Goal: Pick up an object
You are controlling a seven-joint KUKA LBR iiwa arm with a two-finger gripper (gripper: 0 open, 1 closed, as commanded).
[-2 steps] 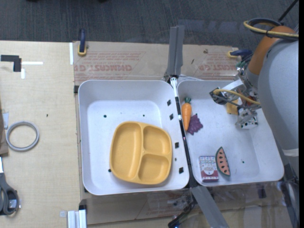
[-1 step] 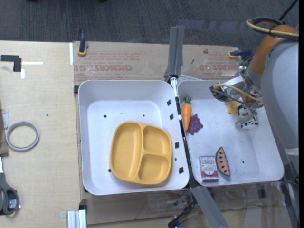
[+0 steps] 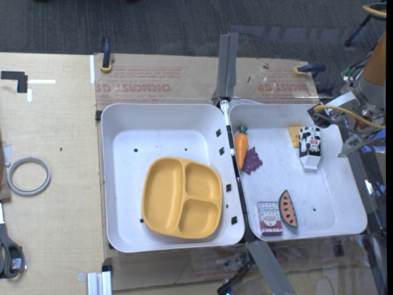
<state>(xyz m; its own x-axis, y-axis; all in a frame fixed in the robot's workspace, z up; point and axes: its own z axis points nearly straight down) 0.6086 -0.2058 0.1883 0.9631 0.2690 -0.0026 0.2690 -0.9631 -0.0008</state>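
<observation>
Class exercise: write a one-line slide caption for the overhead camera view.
Yellow divided plate in the left bin; carrot, milk carton and watermelon slice in the right bin.

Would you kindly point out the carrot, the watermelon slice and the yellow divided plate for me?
carrot (image 3: 241,146): camera view, orange body.
watermelon slice (image 3: 287,208): camera view, red flesh.
yellow divided plate (image 3: 164,192): camera view, floor of its large compartment.

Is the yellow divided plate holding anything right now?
Empty. All three compartments of the yellow plate show bare surface; it lies flat in the left bin.
</observation>
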